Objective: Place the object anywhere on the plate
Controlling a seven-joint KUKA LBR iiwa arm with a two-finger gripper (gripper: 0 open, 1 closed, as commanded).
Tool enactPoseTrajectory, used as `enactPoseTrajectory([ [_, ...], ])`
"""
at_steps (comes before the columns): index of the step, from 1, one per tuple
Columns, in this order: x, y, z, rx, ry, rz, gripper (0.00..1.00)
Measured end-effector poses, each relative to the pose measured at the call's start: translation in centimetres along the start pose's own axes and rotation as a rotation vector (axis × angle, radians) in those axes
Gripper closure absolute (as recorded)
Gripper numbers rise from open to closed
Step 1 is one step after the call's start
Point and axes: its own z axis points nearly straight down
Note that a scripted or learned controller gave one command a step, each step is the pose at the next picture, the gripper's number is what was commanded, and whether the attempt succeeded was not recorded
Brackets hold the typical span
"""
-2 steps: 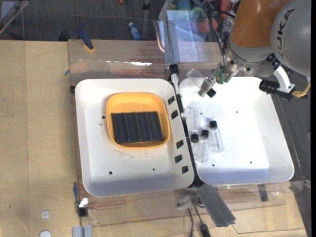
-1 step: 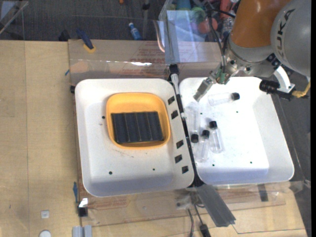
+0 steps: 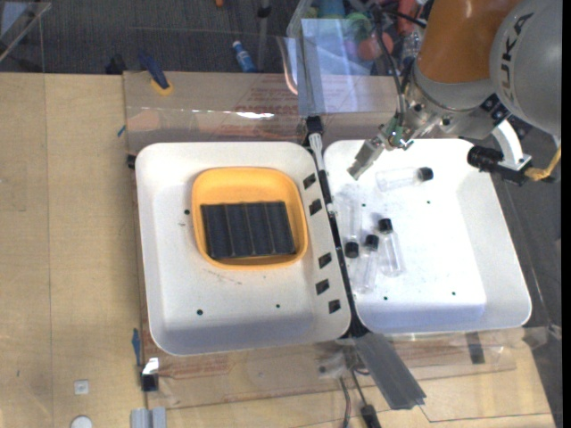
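An orange plate (image 3: 234, 185) lies in the left bin (image 3: 165, 266). A black ridged rectangular object (image 3: 248, 229) rests flat on the plate, near its front half. My gripper (image 3: 359, 167) hangs over the back left corner of the right bin (image 3: 482, 266), slanting down to the left, close to the divider between the bins. It is well apart from the plate and the black object, and nothing shows in it. Several clear vials with black caps (image 3: 385, 226) lie in the right bin, in front of the gripper.
A clear vial (image 3: 399, 179) with a black cap lies just right of the gripper. Black clips (image 3: 319, 234) line the divider between the bins. Clutter and a clear panel (image 3: 335, 65) stand behind the bins. The arm's orange band (image 3: 464, 34) looms over the right bin's back.
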Motion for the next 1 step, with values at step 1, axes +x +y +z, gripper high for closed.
enactPoseTrajectory([
  [1, -1.79, -0.86, 0.54, 0.001, 0.000, 0.004, 0.00],
])
